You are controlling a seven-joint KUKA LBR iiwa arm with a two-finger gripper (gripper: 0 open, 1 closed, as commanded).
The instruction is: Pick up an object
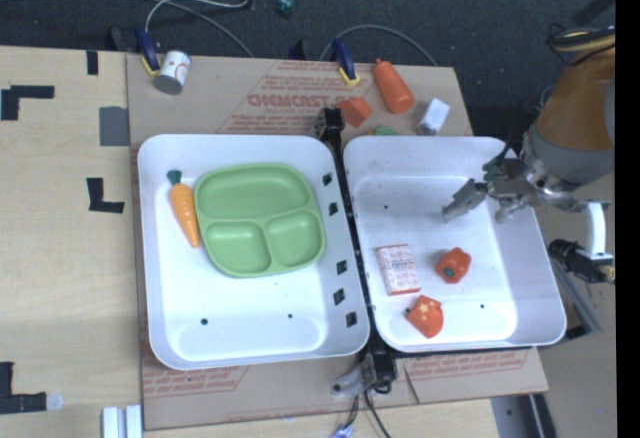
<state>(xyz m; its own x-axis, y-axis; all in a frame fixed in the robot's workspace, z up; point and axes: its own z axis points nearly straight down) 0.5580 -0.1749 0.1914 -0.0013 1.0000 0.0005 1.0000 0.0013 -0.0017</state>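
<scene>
While the arm is reaching in from the right, we are noting first the items nearest the camera in the right bin (520, 326): an orange-red toy piece (425, 315) lying close to the front wall, a small red tomato-like object (453, 265) sitting just behind it, and a flat pink-and-white packet (398, 269) resting to its left on the bin floor. We are seeing nothing between the gripper's fingers. The gripper (482, 200) is hovering over the rear right part of this bin, with its two fingers spread apart, well clear of all three items.

In the left bin (240, 341), we are recording a green divided plate (260, 219) lying flat, with a toy carrot (184, 211) just beside its left edge.

Farther back, on the cardboard-covered surface (290, 91) behind the bins, we are observing an orange bottle-shaped object (393, 86), a small orange block (358, 110), a pale cube (434, 115) and a small white can (172, 70).
</scene>
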